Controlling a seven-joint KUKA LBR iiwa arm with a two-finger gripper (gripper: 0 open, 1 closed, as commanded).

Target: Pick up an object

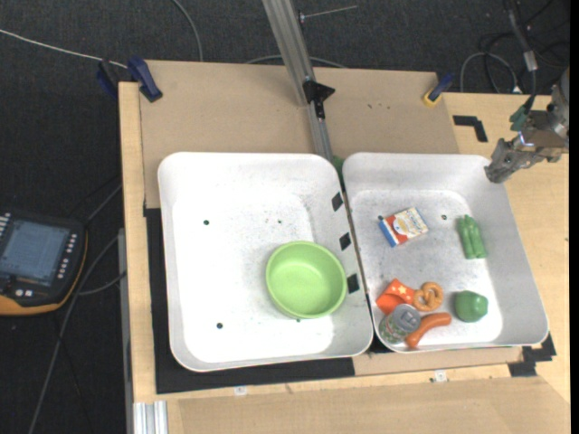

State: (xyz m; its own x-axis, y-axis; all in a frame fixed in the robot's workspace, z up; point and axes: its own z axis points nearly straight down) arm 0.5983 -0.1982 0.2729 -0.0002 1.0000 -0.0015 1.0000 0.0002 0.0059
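My gripper [503, 165] hangs at the far right, above the back right corner of the right bin [493, 328]. Nothing shows between its fingers. In that bin lie a small red, white and blue carton [404, 226], a green ridged piece [470, 237], a green round toy [469, 306], an orange piece [395, 293], a pretzel [430, 294], a red sausage [427, 327] and a grey lid-like piece [401, 320]. A light green bowl [306, 279] sits in the left bin [226, 188], near its front right.
A metal pole [289, 39] slants down from the top to between the bins. Blue clamps [143, 77] hold the wooden bench at the back. A handheld pendant [34, 260] lies on the floor at left. Cables run at the top right.
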